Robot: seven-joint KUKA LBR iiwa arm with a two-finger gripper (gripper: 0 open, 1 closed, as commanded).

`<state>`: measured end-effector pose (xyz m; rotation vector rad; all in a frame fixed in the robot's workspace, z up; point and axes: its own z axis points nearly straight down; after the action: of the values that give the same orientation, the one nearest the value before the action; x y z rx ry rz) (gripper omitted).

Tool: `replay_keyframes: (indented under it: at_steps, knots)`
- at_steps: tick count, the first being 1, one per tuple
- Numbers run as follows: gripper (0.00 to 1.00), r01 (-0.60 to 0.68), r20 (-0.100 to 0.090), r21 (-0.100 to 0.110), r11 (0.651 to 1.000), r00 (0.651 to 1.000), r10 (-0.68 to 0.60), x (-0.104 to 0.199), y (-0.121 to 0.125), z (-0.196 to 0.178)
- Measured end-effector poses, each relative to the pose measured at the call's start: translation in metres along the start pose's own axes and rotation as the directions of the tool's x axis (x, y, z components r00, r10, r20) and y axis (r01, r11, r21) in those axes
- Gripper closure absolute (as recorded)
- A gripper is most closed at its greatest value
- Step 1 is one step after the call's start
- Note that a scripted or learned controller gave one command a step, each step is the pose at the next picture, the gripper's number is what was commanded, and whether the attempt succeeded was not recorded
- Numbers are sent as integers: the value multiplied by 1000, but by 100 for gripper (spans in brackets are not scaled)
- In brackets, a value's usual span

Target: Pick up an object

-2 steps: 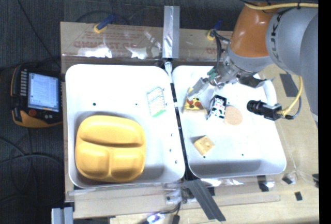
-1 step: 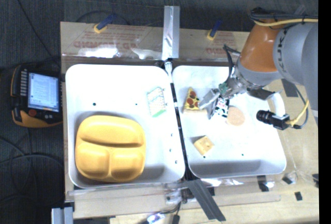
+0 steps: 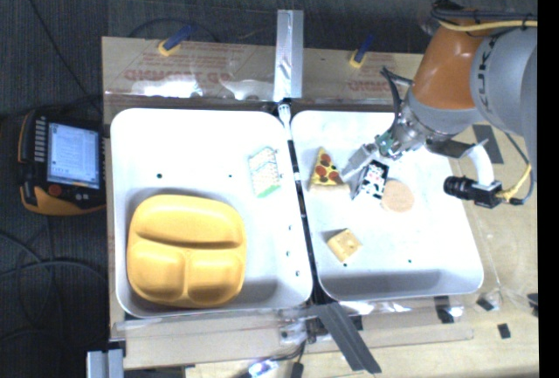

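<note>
My gripper is open and holds nothing, hanging low in the right bin between the pizza slice and the round cookie. If I close here, I might grab only air, or bump the cookie away.

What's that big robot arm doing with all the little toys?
The robot arm's end effector is down in the right bin, hovering near a toy pizza slice, a round tan disc and a small black-and-white block. A yellow cheese wedge lies closer to the front. It is trying to pick something up, but nothing can be seen between its fingers. In the left bin sit a big yellow bread-shaped toy and a small green-and-white packet.
</note>
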<state>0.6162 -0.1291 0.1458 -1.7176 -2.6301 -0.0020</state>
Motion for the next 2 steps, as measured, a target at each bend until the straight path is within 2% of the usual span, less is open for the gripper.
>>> replay_keyframes:
  at_steps: [1, 2]
  knots:
    - [0, 20, 7, -5, 1000, 1000, -19, 2, -9, 38]
    - [0, -124, 22, -40, 991, 992, 125, 27, -32, 44]
